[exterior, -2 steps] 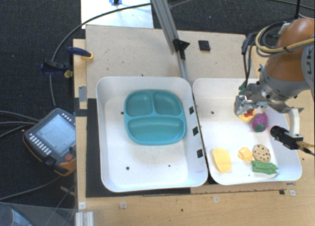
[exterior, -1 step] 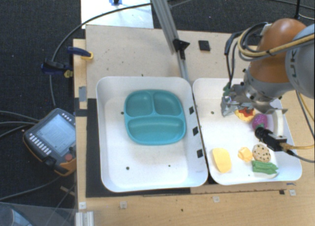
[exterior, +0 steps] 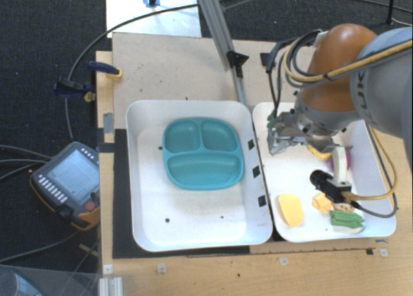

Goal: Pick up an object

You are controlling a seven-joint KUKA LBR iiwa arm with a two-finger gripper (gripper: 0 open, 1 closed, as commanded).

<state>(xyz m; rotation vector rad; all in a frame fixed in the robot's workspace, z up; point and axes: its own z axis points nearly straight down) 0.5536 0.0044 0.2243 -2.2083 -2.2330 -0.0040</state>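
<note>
My gripper (exterior: pixel 277 141) hangs low over the upper left part of the right bin (exterior: pixel 284 172), close to its left wall. A yellow oblong piece (exterior: pixel 290 209) lies near the bin's front, below the gripper. To its right sit a small orange piece (exterior: pixel 321 202) and a green item (exterior: pixel 346 218). A white and pink object (exterior: pixel 340 162) lies right of the gripper. A yellow thing (exterior: pixel 318 153) peeks out from under the wrist. I see nothing held by the gripper.
The left bin (exterior: pixel 145 211) holds a teal divided plate (exterior: pixel 202 153) in its upper middle. A grey pole (exterior: pixel 216 17) slants down to the bins' back edge. Cables loop above the right bin.
</note>
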